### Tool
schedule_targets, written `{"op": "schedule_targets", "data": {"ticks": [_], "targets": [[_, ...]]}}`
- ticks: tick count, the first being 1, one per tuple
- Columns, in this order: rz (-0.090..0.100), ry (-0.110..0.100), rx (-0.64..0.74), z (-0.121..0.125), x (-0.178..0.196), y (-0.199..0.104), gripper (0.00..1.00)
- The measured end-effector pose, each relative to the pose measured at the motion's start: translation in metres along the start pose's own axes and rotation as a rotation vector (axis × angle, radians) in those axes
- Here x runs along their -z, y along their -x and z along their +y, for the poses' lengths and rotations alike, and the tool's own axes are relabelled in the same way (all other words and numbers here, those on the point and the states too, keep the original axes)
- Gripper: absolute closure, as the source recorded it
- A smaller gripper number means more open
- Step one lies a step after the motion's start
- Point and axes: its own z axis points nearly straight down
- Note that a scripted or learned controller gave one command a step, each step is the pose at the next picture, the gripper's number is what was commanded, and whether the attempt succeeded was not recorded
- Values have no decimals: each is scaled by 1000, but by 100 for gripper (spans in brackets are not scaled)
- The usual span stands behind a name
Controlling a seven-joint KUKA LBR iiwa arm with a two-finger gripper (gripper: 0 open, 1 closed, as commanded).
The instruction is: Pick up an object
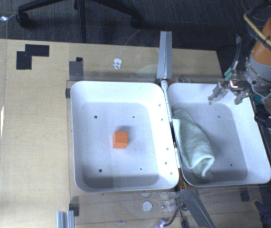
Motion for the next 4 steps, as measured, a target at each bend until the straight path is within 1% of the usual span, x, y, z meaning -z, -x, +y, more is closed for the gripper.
{"op": "schedule_targets", "data": {"ticks": [1, 2, 3, 4], "targets": [[0, 4, -75, 36, 24, -26, 0], [0, -2, 59, 69, -77, 12, 0], [1, 3, 193, 71, -155, 62, 0], [-3, 7, 379, 71, -88, 51, 0]]}}
